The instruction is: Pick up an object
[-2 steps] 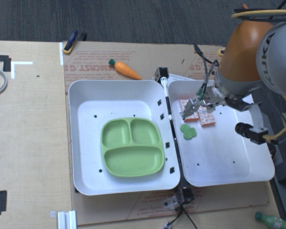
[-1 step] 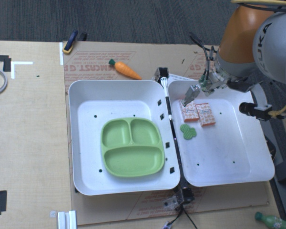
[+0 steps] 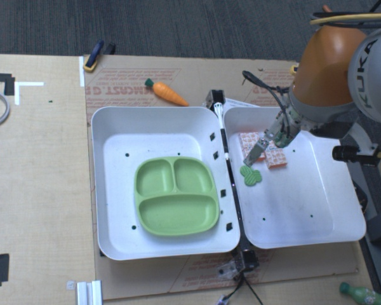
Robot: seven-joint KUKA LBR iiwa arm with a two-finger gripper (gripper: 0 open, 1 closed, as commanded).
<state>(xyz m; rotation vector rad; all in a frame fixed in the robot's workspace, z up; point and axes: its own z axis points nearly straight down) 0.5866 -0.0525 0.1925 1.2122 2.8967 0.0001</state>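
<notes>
A: White plastic, both bins: the left bin (image 3: 108, 189) sits in the middle of the frame, the right bin (image 3: 317, 215) just beside it toward the right edge. What is in them?

B: In the left one a pale green divided plate (image 3: 176, 196) lies flat, three compartments, nothing on it. In the right one, at its upper left corner, lies a waffle-like toy (image 3: 265, 150), tan and pink with a grid pattern. Just below and left of it is a small green toy (image 3: 251, 175), leafy in shape.

A: And the arm?

B: The grey arm with the orange band (image 3: 327, 62) fills the upper right of the frame. Its gripper (image 3: 257, 152) points down and left over the waffle-like toy, with the tip near the toy's left edge, above the small green toy.

A: Are the jaws spread or pinching something?

B: I cannot tell; at this slant they read as one dark slender shape. Nothing is visibly held.

A: Outside the bins?

B: A toy carrot (image 3: 167, 92) on the cardboard above the left bin, and a blue and yellow clip (image 3: 94, 56) further to the upper left.
</notes>
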